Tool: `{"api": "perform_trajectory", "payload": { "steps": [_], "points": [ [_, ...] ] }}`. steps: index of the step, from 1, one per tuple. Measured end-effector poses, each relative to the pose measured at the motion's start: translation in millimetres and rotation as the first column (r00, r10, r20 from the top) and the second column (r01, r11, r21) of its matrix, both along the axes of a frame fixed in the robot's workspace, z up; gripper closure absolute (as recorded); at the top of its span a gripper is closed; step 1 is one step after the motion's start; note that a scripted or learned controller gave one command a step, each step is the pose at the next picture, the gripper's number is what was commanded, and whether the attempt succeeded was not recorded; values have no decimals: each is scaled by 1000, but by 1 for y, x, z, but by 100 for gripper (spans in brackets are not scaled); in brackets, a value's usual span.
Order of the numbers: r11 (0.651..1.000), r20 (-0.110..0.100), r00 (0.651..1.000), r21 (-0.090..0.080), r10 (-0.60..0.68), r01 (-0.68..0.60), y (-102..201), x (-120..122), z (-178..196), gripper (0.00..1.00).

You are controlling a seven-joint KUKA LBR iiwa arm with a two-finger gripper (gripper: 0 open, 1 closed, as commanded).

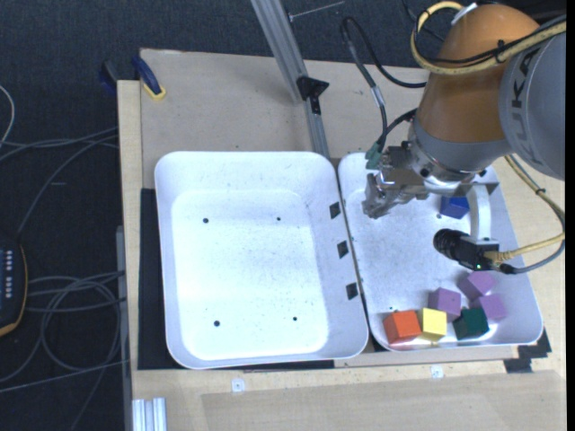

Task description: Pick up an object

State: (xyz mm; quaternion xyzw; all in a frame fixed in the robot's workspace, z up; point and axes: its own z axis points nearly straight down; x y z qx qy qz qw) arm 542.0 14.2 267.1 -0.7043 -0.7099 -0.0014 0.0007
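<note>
My gripper [381,197] hangs under the orange wrist band over the upper left part of the right bin [395,268]. No object shows in it. A blue block [455,207] lies just right of it, partly hidden by the arm. At the bin's near right corner sit an orange block [403,325], a yellow block [435,322], a dark green block [470,323] and three purple blocks [446,299], [481,283], [492,307].
The left bin [243,259] lies beside the right one, with small black clips [341,248] along the shared wall. A slanted metal pole [287,52] rises behind the bins. A black cable fitting [456,245] hangs over the right bin. Cables lie on the floor at left.
</note>
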Motion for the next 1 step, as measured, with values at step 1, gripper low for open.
{"api": "perform_trajectory", "payload": {
  "steps": [1],
  "points": [
    [1000,0,1000,-1,-1,1,56,16,-14,100]
  ]
}}
